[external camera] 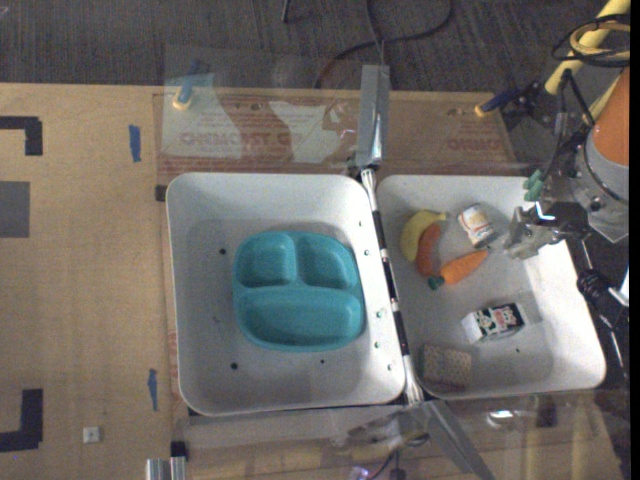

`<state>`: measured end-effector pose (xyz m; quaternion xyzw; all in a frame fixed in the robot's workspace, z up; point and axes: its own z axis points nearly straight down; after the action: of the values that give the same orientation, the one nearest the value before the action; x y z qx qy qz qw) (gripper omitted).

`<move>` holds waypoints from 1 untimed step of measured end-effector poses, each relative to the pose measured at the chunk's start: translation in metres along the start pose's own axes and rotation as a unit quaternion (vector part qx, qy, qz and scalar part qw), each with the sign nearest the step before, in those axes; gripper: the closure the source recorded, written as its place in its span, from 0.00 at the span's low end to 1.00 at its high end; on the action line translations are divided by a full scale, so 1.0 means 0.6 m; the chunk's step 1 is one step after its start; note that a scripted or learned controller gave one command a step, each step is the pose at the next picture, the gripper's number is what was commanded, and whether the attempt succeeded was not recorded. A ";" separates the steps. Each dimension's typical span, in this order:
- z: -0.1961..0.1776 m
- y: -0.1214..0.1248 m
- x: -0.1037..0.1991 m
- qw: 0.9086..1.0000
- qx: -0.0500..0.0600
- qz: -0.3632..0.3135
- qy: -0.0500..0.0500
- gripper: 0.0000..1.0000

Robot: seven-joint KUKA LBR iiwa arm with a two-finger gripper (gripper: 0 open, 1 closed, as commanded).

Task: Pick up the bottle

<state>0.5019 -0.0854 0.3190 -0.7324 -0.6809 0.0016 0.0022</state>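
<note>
Right bin (570,358), loose stock: bottle (477,224), small and white with an orange-brown label, lying tilted at the upper middle just beside a banana (417,230); carrot (462,266) below it; a printed carton (495,321) and a tan sponge (446,364) nearer the front, all scattered as if dropped in for picking. Left bin (190,298): one teal divided tray (297,289), centred. Claw (530,230): over the right bin's upper right, near the bottle but apart from it, nothing seen in it, opening cannot be told; no label text readable on the bottle or carton.

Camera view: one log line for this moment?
pincer: above right bin's right side, holding nothing | small white bottle: lying left of it, beside orange carrot | phase: approach
</note>
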 end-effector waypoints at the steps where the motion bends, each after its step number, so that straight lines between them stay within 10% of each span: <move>1: 0.075 -0.042 0.044 1.000 0.000 -0.019 0.000 1.00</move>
<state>0.4785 -0.0571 0.2741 -0.7196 -0.6943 0.0018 0.0021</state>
